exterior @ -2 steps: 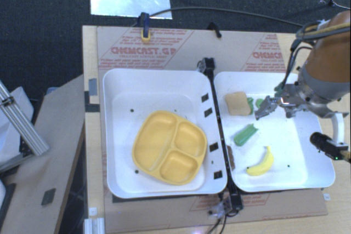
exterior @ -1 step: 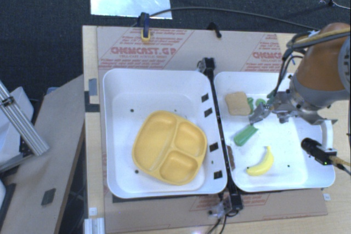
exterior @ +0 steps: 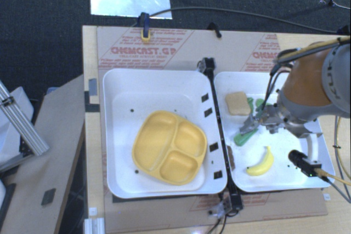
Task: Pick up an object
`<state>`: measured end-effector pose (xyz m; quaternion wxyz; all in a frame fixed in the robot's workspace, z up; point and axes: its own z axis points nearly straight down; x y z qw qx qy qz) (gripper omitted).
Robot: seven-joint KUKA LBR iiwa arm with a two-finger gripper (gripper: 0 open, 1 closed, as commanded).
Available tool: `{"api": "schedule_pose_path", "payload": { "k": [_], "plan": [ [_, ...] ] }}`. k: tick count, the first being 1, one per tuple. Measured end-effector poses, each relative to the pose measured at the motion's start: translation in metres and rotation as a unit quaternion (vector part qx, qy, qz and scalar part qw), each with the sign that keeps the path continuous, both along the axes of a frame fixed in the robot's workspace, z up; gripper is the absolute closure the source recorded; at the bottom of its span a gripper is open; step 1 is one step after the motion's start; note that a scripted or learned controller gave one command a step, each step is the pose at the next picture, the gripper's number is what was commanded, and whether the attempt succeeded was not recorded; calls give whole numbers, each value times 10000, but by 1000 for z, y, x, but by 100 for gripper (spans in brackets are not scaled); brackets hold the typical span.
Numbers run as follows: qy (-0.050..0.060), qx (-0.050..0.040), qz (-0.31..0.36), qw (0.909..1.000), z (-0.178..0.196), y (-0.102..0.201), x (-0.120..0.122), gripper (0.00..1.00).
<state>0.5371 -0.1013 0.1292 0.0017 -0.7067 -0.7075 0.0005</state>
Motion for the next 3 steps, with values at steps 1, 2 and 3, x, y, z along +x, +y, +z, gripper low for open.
{"api": "schedule_pose_path", "payload": {
  "k": [1, 2, 3],
  "plan": [
    [-34, -12, 0, 10000, 13, -1, 2, 100],
    [-56, -17, 14, 10000, 76, -4, 9, 100],
    [-51, -15, 15, 10000, 117, -5, 11, 100]
  ]
}}
